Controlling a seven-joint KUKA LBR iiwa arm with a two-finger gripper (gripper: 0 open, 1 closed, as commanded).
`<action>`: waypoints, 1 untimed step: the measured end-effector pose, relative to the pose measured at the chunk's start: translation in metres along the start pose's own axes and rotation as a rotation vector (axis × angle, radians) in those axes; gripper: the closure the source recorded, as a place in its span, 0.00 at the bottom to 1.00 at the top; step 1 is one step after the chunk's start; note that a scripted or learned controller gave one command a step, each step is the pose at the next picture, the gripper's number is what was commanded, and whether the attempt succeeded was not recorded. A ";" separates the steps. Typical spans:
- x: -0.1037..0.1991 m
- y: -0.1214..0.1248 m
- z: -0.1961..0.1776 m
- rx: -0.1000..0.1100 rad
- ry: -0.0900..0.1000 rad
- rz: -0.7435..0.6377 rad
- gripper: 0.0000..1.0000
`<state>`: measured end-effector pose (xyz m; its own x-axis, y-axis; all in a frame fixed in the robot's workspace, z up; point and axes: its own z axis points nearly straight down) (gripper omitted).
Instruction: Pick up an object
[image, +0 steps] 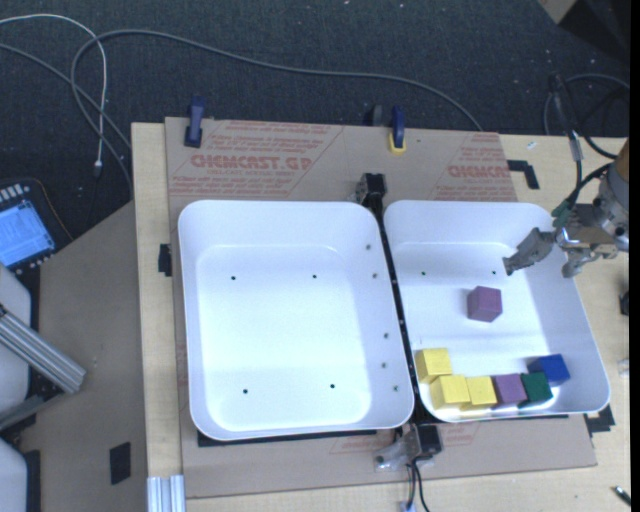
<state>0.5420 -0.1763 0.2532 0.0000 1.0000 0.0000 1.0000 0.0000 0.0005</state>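
Here, the purple cube (485, 303) lies below-left of the claw (546, 255) (well apart).

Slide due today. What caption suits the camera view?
Gripper hovers open above a lone purple cube in the right white bin; coloured blocks line its near edge.

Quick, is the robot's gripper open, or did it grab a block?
Gripper: open, holding nothing, above the right bin, apart from the purple block.
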 end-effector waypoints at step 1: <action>-0.014 -0.033 0.069 0.006 0.001 0.074 0.00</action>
<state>0.5095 -0.1907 0.1839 0.0742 0.9972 0.0007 0.9972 -0.0742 -0.0056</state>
